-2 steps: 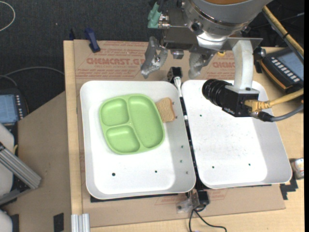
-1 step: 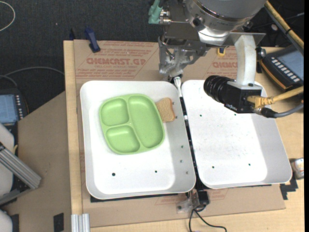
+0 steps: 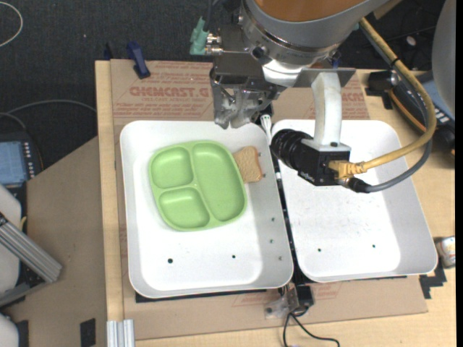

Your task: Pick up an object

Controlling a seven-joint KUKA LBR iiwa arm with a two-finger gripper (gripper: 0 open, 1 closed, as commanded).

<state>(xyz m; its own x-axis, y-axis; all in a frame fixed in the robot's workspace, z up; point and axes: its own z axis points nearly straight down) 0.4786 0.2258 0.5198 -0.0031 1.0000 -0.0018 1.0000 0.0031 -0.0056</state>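
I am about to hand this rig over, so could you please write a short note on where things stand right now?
Gripper: hangs over the far edge of the left bin, nothing visibly held.
Things: a green divided plate lies in the left bin; a tan cracker-like piece sits at the plate's right rim, touching it. The right bin lies beside it, under the arm's camera mount.
Done: no pick is evident; both things rest in the bin.
Left: descend on one thing, grasp it and lift. The tan piece lies nearest the gripper.

green divided plate (image 3: 197, 186) in left bin (image 3: 145, 266), cracker (image 3: 249, 164) touching plate's edge
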